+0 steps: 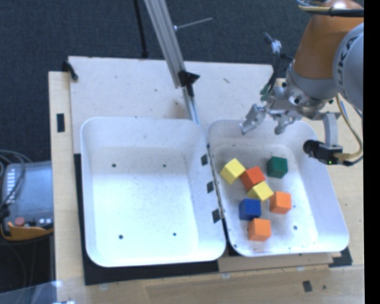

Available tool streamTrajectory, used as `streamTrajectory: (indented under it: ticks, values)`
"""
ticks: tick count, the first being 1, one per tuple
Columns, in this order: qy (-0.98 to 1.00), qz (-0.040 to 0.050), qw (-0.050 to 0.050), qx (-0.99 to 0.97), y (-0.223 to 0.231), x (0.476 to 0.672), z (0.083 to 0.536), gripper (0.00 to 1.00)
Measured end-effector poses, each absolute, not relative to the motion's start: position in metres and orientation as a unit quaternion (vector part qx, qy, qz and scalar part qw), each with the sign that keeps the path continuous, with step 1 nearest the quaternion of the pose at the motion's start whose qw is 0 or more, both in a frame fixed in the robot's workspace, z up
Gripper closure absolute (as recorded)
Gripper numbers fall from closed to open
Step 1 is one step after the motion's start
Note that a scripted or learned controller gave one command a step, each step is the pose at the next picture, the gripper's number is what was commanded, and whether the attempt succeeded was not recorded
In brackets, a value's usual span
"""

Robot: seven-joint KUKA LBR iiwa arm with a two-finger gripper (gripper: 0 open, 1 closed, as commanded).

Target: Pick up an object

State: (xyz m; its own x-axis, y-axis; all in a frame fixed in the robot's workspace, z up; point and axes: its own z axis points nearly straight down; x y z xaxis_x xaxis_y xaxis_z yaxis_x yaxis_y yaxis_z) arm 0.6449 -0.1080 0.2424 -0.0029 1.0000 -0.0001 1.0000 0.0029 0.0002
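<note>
- Gripper is seen above the far end of the right bin, fingers spread apart, one tip to either side of a clear gap; nothing is held between them.
- Seven small cubes are clustered on the bin floor, nearer the camera than the gripper and below it, well apart from the fingertips.
- Green cube lies closest to the gripper, slightly off to the arm's side, and stands free of the others; judged the easiest pick.
- Yellow cube is next closest, toward the left bin, touching a red cube at one corner.
- Farther off, a second yellow cube, a blue cube and two orange cubes are packed close; little finger room is left between them.
- Handling, judged: cubes look rigid, light, flat-faced, probably painted wood or foam; not fragile. Faces may be slick, so a square grip is needed.
- Hold to be taken on two opposite flat faces, fingers aligned to the cube's rotation; a diagonal or corner grip is expected to squirt the cube out.
- Risk noted: neighbours may be nudged if the crowded cubes are chosen.
</note>
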Motion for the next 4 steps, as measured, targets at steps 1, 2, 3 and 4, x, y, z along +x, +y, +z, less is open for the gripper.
streamTrajectory:
  ticks: [1,2,3,4]
  values:
    - [0.708,0.0000,0.000,0.706,-0.108,0.645,0.242,0.00]
    - [0.709,-0.0017,-0.001,0.705,-0.102,0.650,0.184,0.00]
    - [0.709,-0.0022,-0.002,0.705,-0.096,0.648,0.123,0.00]
    - [0.708,-0.0014,0.000,0.707,-0.097,0.648,0.096,0.00]
